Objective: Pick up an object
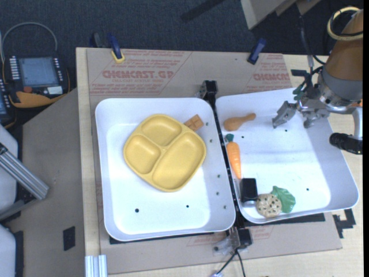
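The gripper point(298, 113) hovers over the right bin point(323, 172), far from the carrot point(233, 159), cookie point(267, 205) and yellow divided plate point(165, 152) in the left bin point(115, 172).

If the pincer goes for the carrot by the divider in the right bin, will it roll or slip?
The carrot is long, round and tapered, so a push would likely roll it in a curve. Its smooth, toy-like surface may slip from a tip grasp; gripping across the thicker middle seems safer. It lies beside the bin wall, leaving little finger room there.

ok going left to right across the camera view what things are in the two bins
yellow divided plate → small brown block → carrot → black block → cookie → green leafy piece
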Tool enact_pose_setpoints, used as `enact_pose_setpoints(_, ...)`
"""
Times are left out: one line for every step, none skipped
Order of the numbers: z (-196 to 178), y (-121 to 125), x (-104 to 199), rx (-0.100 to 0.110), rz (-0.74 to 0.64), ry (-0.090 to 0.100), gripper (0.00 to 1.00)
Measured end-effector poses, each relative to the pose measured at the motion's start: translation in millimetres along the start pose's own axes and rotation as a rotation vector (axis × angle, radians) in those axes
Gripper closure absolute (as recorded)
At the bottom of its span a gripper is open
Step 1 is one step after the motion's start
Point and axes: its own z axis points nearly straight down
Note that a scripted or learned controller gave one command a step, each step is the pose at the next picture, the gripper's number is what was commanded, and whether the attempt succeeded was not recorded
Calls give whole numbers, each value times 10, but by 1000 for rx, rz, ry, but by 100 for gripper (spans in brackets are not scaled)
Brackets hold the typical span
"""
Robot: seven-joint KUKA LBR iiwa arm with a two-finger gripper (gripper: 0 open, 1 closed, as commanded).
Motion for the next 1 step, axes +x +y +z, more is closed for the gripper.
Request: enact_pose_setpoints(-86, 32, 5, -15, -3, -3, 0)
